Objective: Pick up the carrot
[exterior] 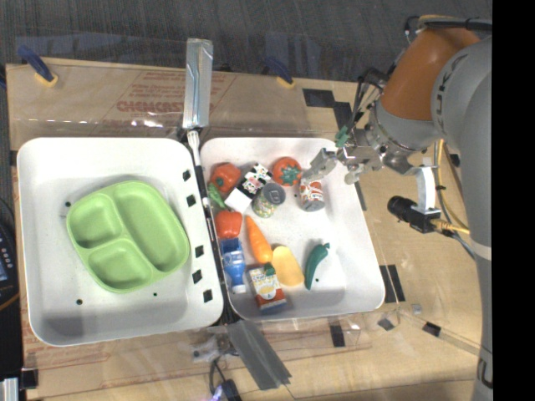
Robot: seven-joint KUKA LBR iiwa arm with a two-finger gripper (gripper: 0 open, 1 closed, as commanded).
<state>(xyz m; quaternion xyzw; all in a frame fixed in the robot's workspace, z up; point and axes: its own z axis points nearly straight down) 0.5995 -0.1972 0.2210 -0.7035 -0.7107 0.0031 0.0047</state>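
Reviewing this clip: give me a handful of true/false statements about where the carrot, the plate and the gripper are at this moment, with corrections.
1. The carrot lies in the right bin. True.
2. The green divided plate sits in the same bin as the carrot. False: it is in the left bin.
3. The gripper has the carrot between its jaws. False: it is over the bin's upper right part, near a small can, and the carrot lies apart from it on the bin floor.
4. A yellow item lies right beside the carrot's lower end. True.
5. The green pepper is in the left bin. False: it is in the right bin.
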